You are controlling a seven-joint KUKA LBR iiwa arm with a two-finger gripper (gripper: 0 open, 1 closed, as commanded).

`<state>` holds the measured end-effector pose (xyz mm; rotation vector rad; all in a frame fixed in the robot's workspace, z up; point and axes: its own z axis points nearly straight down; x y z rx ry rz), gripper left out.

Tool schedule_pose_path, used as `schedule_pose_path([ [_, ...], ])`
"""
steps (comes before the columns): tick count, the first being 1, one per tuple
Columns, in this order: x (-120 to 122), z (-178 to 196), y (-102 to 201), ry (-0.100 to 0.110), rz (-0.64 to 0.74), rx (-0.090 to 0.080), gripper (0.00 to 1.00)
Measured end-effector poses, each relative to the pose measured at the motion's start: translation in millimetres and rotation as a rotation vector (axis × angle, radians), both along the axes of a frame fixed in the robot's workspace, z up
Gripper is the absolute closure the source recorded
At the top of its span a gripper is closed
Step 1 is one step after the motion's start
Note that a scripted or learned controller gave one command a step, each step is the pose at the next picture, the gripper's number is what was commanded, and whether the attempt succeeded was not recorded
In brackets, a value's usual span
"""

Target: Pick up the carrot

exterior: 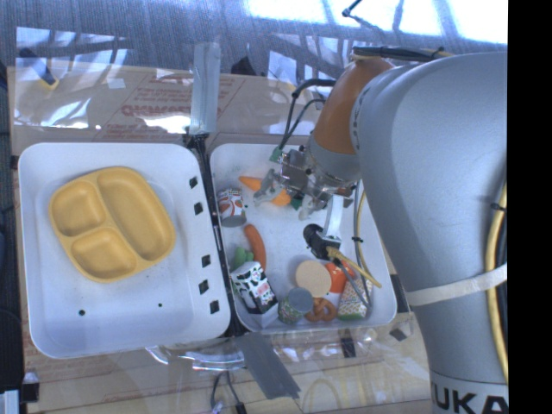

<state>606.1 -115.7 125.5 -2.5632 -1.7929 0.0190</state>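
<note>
The carrot (254, 241) is orange and elongated, with a green leafy end at its lower left. It lies on the floor of the right bin (379, 266), near the bin's left wall. My gripper (289, 190) hangs over the back of this bin, above and to the right of the carrot and apart from it. A second orange piece (250, 182) lies right under the gripper, partly hidden by it.
The left bin (52, 317) holds a yellow divided plate (110, 222). Around the carrot stand a small red-and-white can (230, 207) and a cow-patterned carton (251, 285). A tan disc (312, 276), a grey cup (299, 300) and other toys crowd the front right corner.
</note>
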Motion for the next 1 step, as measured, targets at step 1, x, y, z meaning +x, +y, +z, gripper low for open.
schedule_pose_path([
  [1, 43.0, -24.3, -25.4, -0.012, -0.075, 0.002, 0.0],
])
